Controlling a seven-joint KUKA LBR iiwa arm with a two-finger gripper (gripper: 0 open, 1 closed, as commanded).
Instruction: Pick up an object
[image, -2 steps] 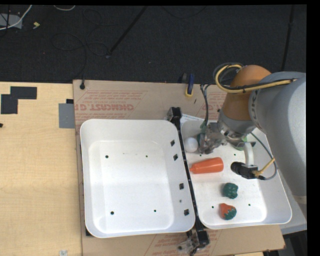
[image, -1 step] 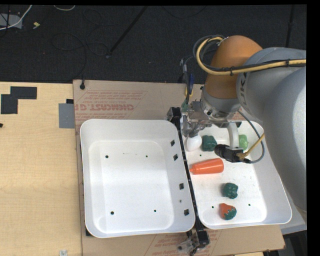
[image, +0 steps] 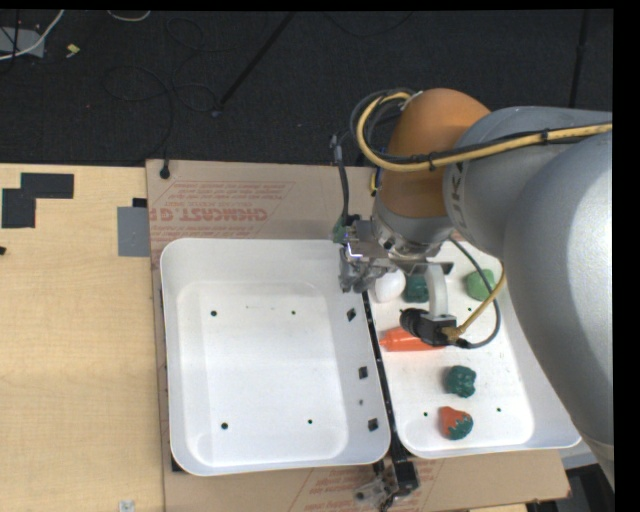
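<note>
Gripper (image: 400, 288) low in right bin (image: 520, 425), at white object (image: 387, 288)

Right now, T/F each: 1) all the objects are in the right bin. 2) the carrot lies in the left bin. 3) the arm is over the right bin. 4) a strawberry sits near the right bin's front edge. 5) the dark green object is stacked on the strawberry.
1) True: the right bin holds them all.
2) False: the carrot lies in the right bin, by the divider.
3) True: the arm reaches over it.
4) True: the strawberry sits there.
5) False: the dark green object sits apart, behind the strawberry.
</note>
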